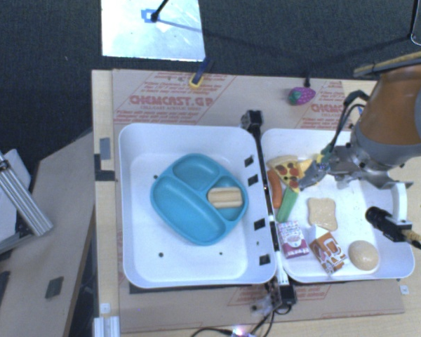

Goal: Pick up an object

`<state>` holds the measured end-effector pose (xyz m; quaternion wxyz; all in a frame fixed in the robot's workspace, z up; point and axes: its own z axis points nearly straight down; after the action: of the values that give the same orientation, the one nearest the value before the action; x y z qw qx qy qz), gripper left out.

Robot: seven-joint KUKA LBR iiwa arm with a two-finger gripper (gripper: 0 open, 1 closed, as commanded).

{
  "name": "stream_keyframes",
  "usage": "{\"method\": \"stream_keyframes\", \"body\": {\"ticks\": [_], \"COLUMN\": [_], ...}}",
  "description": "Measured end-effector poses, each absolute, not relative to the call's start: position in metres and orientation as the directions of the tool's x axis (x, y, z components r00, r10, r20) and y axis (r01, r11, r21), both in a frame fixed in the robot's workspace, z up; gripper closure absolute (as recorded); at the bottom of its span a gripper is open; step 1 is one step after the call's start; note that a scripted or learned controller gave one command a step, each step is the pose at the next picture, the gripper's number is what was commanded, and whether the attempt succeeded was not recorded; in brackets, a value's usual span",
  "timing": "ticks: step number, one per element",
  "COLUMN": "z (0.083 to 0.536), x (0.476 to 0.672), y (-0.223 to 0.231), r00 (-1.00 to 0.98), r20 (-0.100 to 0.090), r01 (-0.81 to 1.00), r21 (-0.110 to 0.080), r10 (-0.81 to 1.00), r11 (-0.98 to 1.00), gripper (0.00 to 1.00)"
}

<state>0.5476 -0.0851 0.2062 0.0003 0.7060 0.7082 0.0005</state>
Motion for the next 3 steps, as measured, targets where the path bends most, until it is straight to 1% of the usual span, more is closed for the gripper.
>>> {"method": "stream_keyframes", "body": {"ticks": [1,2,3], "z": [0.150,0.097,0.089], "x": [0.557,0.563,0.566], "y": [-0.086,-0.095,-0.095], "r00": [-0.001,-0.001,0.000], "r20": [0.001,0.000,-0.001], "r01": [1.000,1.000,1.000], "r21": [-0.002,0.000,0.007], "r10": [1.000,1.000,1.000], "r11": [0.001,0.001,0.000], "gripper": [0.00,0.00,0.00]}}
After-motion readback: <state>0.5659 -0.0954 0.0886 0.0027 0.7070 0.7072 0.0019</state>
